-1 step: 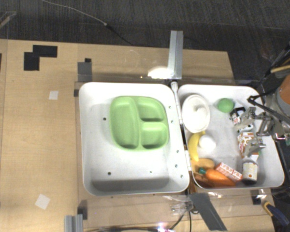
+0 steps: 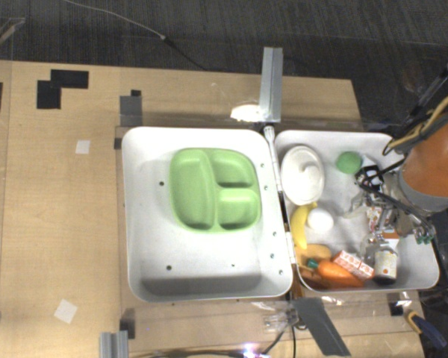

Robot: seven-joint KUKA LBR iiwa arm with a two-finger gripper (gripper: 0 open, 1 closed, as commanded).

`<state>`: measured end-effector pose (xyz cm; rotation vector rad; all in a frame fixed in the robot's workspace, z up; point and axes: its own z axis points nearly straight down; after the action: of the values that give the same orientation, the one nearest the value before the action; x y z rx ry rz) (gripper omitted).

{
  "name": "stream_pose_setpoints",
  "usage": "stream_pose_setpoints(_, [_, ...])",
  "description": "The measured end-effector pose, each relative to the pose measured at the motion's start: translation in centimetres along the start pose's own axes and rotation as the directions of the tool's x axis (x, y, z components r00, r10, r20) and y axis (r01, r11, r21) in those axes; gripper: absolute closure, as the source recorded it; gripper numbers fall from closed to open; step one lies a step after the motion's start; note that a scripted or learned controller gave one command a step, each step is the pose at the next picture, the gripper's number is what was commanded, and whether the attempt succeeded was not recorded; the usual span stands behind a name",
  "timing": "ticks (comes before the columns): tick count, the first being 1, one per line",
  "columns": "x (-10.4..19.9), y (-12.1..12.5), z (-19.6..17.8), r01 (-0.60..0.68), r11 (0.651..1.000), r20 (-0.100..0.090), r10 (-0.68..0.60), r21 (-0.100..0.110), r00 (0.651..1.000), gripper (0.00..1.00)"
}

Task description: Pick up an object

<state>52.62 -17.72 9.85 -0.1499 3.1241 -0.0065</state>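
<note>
The gripper is seen low in the right bin, near that bin's right wall, below the arm's orange band and a tangle of black and yellow cables. Whether anything is gripped cannot be told, as the end of the tool is lost among the clutter beneath it.

Just below the gripper a small dark-capped bottle is found, with a red-and-white packet to its left and an orange carrot lying along the bin's lower wall. A yellow banana is laid along the left wall, a white ball just beside it. A white bowl is placed in the upper left part, and a small green round object sits near the upper wall.

Bare floor in the right bin is seen mostly between the bowl and the gripper. The left bin is occupied by a green divided tray, with open white floor left around it on all sides, widest at the lower edge.
</note>
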Motion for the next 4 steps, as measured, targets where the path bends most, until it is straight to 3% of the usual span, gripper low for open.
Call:
stream_pose_setpoints(2, [2.6,0.0,0.7,-0.050,0.999,0.010,0.050,0.002,0.999,0.00])
stream_pose_setpoints(3, [3.1,-2.4,0.7,-0.082,0.997,0.008,0.082,0.000,0.997,0.00])
stream_pose_setpoints(4, [3.0,-2.3,0.7,-0.136,0.991,0.005,0.136,-0.002,0.991,0.00])
